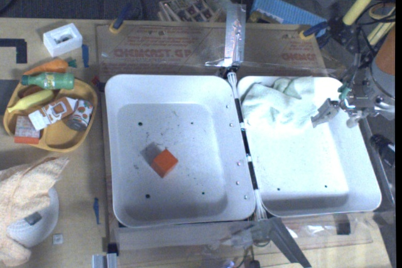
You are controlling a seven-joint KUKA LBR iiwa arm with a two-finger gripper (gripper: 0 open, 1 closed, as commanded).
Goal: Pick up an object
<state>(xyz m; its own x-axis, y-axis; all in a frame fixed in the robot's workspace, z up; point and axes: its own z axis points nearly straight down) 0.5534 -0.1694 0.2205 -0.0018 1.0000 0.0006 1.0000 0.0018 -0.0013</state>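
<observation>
Currently: orange block [166, 163] flat on floor of left bin [125, 97], near centre. Crumpled white cloth [279, 103] in right bin [314, 191], far corner. Tool [326, 111] over right bin's right side, beside cloth; finger spread unreadable, nothing visibly pinched.

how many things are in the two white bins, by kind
orange block: 1, in the left bin
white cloth: 1, crumpled at the far end of the right bin
total: 2
</observation>
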